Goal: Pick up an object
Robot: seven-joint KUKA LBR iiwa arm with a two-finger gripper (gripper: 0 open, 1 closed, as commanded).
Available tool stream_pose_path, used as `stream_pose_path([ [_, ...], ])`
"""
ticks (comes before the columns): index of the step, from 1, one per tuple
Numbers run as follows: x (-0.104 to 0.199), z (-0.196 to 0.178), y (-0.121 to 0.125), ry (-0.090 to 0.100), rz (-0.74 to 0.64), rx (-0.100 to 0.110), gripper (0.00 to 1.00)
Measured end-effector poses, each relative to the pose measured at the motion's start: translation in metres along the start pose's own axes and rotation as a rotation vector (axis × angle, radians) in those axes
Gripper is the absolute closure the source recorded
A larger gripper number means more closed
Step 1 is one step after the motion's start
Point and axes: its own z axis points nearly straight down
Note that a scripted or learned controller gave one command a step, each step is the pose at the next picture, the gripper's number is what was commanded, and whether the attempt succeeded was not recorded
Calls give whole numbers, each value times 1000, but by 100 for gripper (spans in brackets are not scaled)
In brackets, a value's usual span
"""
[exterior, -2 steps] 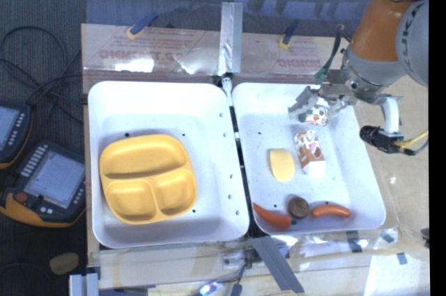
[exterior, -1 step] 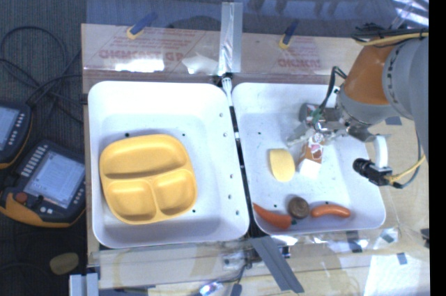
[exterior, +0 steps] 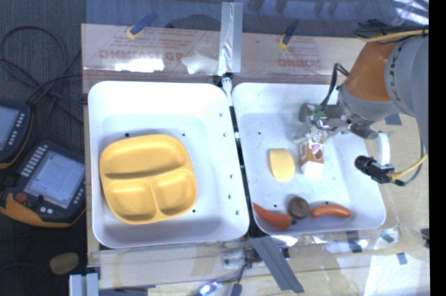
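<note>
The gripper [exterior: 315,138] is down in the right bin [exterior: 261,106], right over a small orange-and-white carton [exterior: 311,155] — can't tell how the jaws are set, since the wrist hardware covers the tips from this angle. Looks to me like the carton is the target, sitting mid-bin just right of a pale yellow piece [exterior: 281,165]. What could go wrong: the carton seems to be standing tall and narrow, so an off-centre close could tip it or knock it into the yellow piece, and then the lift comes up with nothing. Near the front wall of that bin there's a red-orange pepper-looking thing [exterior: 271,216], a brown round thing [exterior: 298,206] and an orange sausage shape [exterior: 329,211], all close together. The left bin [exterior: 157,96] holds a yellow tray [exterior: 146,177] with three compartments.
</note>
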Motion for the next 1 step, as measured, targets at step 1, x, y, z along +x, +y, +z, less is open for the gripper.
stream_pose_path([
  [1, 98, -108, 33, 0, 182, 15, 100],
])
